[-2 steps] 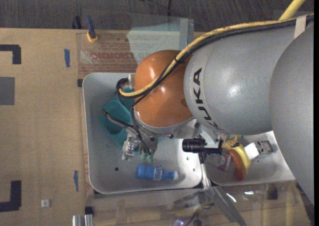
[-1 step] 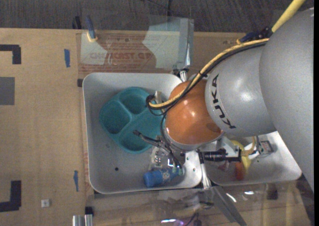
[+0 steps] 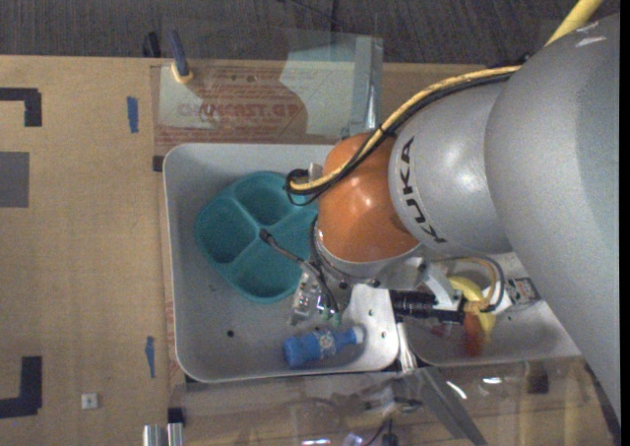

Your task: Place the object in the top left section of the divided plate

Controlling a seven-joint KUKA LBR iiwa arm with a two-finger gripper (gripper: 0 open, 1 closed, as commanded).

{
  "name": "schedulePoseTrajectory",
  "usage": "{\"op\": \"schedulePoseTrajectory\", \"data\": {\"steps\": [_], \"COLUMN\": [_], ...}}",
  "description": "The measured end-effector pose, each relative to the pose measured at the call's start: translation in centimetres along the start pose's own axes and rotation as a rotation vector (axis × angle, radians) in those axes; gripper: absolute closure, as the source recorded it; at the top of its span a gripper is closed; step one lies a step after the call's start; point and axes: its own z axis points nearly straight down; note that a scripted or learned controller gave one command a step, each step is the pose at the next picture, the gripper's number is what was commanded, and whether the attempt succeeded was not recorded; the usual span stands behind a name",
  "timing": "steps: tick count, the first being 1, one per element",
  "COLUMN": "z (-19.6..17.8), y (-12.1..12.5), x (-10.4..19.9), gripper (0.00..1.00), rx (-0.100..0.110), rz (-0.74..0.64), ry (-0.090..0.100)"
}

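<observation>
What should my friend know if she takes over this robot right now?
Tool: low in the left bin, just beside the teal divided plate; too small and blurred to tell whether it is open or shut, or holding anything.
Things: the blue bottle-like object lies on the bin floor near the front wall, apart from the plate. Yellow and orange items sit in the right bin.
Done: nothing visible in the plate's sections yet.
Left: pick an object and put it in the plate's top left section.

Grey arm (image 3: 512, 149) reaches in from the right, orange band (image 3: 359, 208) angled downward.
</observation>
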Motion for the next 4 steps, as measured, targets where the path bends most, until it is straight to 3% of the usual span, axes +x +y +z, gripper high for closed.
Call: {"op": "schedulePoseTrajectory", "data": {"steps": [1,2,3,4], "z": [0.1,-8.7,-7.5,-0.5], "y": [0.0,-1.2,5.6,3.7], "x": [2.0,2.6,5.4,-1.7], "gripper": [1.00,1.00,1.00,1.00], "rx": [-0.025,-0.018,-0.016,-0.022], "rz": [-0.099,-0.227,-0.513,-0.787], "ry": [-0.049,-0.035,-0.038,-0.041]}}
